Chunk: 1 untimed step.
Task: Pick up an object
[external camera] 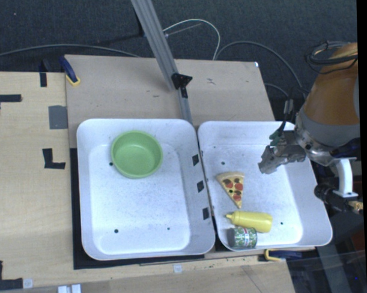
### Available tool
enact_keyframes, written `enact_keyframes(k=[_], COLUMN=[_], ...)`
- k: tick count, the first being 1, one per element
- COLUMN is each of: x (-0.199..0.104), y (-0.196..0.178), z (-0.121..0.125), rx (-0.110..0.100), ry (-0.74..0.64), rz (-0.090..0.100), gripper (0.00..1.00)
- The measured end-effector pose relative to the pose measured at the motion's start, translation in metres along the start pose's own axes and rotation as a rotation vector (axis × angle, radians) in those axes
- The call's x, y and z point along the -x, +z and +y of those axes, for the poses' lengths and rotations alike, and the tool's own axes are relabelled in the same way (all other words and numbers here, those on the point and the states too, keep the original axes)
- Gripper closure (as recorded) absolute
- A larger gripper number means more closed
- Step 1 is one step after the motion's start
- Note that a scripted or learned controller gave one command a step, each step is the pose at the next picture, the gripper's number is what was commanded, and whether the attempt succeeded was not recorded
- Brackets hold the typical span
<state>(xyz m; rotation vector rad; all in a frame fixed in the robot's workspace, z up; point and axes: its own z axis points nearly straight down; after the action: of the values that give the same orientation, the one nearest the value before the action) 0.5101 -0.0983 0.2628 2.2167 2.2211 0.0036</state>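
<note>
In the right bin [306,223] lie a pizza slice [233,187], a yellow mustard bottle [251,220] and a green can [242,237] at the front edge. A green bowl [136,153] sits at the back of the left bin [96,236]. My gripper [269,162] hangs over the right bin's middle right, to the right of and a little behind the pizza slice. Nothing shows between its fingers.
A grey metal pole [159,44] slants down from the top to the gap between the bins. Cables [240,48] trail across the bench behind the right bin. The arm's orange and grey body [332,107] fills the right side.
</note>
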Motion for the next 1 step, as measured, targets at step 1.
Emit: enact_keyframes(k=[1], x=[-0.0445], y=[0.0135], z=[0.0127], rx=[-0.007], ry=[-0.003], rz=[0.002], gripper=[1.0])
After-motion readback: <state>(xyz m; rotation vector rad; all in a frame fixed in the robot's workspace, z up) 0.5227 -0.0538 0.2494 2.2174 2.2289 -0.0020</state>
